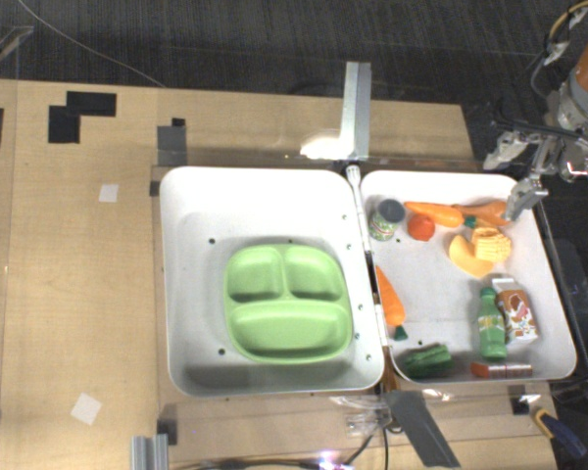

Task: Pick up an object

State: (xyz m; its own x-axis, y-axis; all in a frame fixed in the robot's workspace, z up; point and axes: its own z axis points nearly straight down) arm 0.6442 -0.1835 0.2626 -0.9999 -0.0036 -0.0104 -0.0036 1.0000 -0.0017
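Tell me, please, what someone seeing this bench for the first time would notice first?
Most likely the bright green divided plate, lying alone in the middle of the left bin. Next, the colourful clutter in the right bin: an orange carrot and a small can near its far edge, a green bottle towards its near right corner. The gripper hangs over that bin's far right corner.

Arm (586,86): grey body with an orange band near the frame's top right, black cables looped beside it, ending in a pale metallic tool (525,194) with slim grey fingers.
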